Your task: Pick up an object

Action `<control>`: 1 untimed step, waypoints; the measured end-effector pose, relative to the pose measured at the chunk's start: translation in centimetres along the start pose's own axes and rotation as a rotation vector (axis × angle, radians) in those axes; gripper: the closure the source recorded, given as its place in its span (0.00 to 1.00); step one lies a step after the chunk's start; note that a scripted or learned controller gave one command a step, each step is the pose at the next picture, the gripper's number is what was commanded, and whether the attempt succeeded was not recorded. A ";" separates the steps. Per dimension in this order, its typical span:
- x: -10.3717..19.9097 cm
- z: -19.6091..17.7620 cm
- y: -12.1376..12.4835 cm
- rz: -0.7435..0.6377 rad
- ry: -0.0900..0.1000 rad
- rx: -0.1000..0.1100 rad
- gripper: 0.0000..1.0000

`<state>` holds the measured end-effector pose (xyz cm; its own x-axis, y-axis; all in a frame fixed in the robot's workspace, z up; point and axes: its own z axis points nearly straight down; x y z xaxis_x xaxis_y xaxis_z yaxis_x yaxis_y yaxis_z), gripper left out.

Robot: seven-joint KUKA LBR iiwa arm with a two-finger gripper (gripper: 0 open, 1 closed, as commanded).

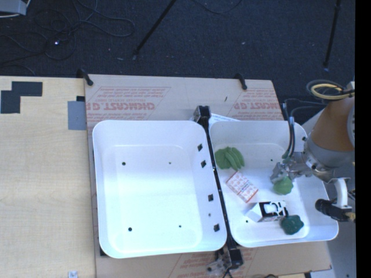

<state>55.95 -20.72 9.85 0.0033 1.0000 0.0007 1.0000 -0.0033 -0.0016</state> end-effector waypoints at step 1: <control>9.7 -3.4 3.2 -0.012 0.002 -0.004 1.00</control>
